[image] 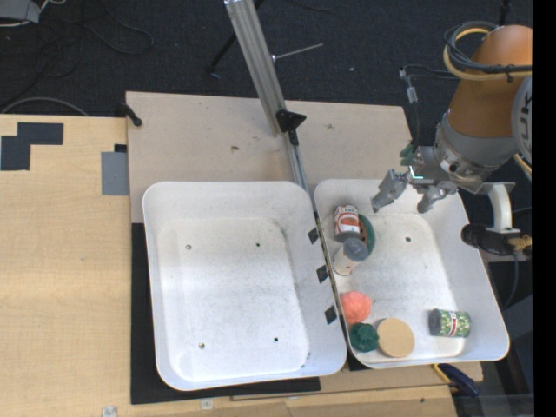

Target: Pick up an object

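White right bin held a red can by its left edge, lying left and below the gripper, whose fingers hung apart, clasping nothing.

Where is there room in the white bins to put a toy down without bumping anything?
The left bin has bare floor from wall to wall. In the right bin, the middle is bare, between the pink ball and the green can. It is crowded along the divider, where the red-labelled can, green ball and tan disc sit.
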`<state>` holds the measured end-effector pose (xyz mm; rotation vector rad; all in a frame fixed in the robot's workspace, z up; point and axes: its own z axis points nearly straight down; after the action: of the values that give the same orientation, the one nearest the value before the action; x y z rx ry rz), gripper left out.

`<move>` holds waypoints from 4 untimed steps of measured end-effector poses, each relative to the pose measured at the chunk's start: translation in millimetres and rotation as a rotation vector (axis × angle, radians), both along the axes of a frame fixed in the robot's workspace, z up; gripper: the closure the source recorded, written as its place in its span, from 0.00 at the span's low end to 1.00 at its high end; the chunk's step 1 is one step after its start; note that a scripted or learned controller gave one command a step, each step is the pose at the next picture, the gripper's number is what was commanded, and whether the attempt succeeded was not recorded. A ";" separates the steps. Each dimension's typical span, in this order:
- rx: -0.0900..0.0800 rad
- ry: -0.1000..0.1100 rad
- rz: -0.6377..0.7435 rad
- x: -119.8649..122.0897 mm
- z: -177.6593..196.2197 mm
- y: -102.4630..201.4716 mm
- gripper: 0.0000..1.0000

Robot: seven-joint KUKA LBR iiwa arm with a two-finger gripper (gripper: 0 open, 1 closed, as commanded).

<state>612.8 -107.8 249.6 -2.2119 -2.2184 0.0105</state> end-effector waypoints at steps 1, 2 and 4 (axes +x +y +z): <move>-0.001 -0.005 -0.001 0.7 2.5 -0.6 0.00; 0.000 0.002 -0.002 -3.6 -63.4 -3.2 0.00; -0.003 -0.015 -0.005 -2.0 -118.9 -11.0 0.00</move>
<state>610.8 -118.9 130.6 -2.2263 -2.2224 -0.0030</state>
